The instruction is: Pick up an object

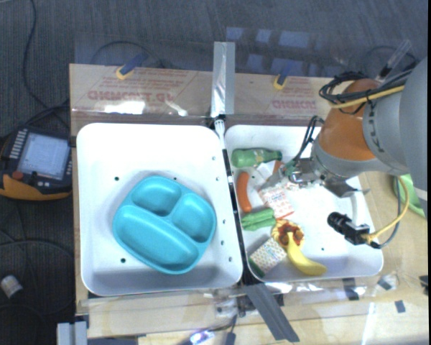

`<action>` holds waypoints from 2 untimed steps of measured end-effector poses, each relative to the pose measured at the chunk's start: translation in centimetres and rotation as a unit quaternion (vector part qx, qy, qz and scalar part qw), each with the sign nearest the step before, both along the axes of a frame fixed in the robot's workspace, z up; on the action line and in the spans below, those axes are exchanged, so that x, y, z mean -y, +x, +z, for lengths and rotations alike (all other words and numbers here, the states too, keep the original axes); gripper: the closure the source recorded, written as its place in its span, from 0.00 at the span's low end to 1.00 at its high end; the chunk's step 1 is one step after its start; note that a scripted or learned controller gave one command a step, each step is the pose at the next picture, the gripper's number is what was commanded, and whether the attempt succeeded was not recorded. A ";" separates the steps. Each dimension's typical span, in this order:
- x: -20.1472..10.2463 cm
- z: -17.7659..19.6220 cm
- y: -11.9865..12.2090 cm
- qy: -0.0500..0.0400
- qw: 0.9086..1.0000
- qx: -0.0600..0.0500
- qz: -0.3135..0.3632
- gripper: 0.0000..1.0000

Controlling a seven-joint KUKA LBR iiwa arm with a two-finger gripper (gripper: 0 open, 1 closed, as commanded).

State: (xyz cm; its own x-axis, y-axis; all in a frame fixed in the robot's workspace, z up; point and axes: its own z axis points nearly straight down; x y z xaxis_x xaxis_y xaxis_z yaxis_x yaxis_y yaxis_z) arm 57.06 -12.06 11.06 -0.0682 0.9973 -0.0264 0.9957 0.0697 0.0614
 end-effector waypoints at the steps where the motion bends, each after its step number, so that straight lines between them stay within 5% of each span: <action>1: 0.6 0.0 4.6 0.007 0.998 -0.007 -0.067 0.00; 2: 0.6 1.4 4.9 0.006 0.998 -0.002 -0.066 1.00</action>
